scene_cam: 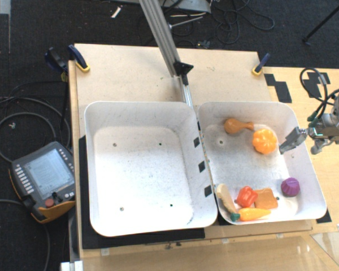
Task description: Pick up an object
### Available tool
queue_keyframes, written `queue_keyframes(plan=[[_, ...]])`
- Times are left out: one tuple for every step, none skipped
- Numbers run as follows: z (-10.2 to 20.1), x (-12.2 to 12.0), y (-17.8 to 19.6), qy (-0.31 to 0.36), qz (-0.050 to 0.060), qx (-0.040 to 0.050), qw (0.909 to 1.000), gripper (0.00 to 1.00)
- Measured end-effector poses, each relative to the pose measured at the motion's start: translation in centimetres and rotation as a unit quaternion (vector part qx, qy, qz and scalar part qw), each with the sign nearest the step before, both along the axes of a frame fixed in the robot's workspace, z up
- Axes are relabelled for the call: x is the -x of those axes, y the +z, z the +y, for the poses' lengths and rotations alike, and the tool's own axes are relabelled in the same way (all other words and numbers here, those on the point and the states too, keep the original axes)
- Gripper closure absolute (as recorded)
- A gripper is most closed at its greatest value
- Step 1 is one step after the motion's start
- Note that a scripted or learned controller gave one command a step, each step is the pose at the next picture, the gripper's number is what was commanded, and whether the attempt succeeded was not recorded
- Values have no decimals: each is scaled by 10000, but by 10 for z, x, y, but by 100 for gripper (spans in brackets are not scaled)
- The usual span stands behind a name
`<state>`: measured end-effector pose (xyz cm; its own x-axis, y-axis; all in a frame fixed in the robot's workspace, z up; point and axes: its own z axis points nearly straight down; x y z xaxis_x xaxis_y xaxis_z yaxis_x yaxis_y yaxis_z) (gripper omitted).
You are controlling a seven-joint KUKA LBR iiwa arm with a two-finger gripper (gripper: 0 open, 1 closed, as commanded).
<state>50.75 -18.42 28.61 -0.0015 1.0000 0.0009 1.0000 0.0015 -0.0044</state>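
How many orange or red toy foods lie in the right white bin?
4, maybe more hidden: a round orange pumpkin near the far right wall, a red pepper, an orange block beside it, and a long orange carrot at the near rim.

Arm cut off by right picture edge, just the wrist end shows past the right bin's right rim. Gripper small and blurry at that rim; fingers' spacing unreadable. Pile in right bin's near corner overlaps: orange carrot-like piece covers lower edges of red pepper and tan block, and part of the pale stick by the near-left corner. Handheld pendant screen too blurred to read. Bench near edge cut by bottom of picture; cables at top edge cropped.
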Motion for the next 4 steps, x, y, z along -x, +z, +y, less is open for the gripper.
queue_keyframes(plan=[[0, -1, 2, -4, -22, 6, 10000, 0], [-3, 4, -42, -14, -1, 2, 10000, 0], [-13, 3, -97, -17, 7, -1, 10000, 0], [-20, -1, -146, -14, 3, -1, 10000, 0]])
